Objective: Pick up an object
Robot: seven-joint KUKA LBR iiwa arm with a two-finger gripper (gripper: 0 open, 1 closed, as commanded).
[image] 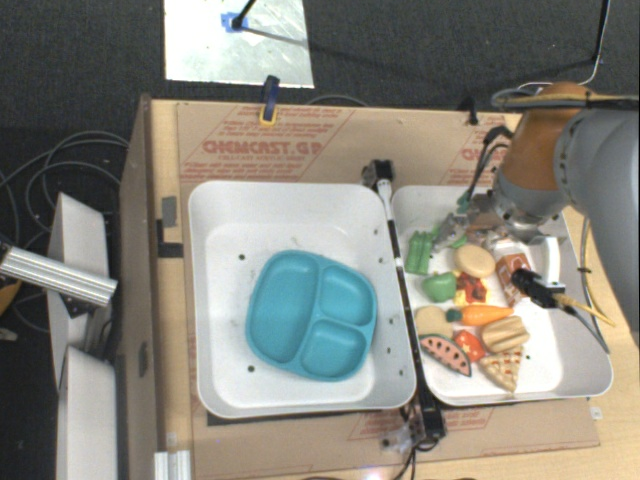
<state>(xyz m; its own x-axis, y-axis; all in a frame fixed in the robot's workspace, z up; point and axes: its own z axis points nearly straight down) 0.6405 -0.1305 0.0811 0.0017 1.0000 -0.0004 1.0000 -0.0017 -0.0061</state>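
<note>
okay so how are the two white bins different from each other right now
The left bin holds a single item, a blue divided plate; the right bin holds a crowded pile of toy food, including a carrot and a watermelon slice. The arm's gripper sits over the right bin's far end, not the left bin. Both are shallow, white and set side by side.

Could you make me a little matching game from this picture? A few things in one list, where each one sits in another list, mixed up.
Things:
1. blue divided plate
2. watermelon slice
3. carrot
4. gripper

Places:
A. near edge of the right bin, beside the pizza slice
B. over the far end of the right bin
C. alone in the left bin
D. middle of the right bin, among the toy food

Pairs: 1-C, 2-A, 3-D, 4-B
</note>
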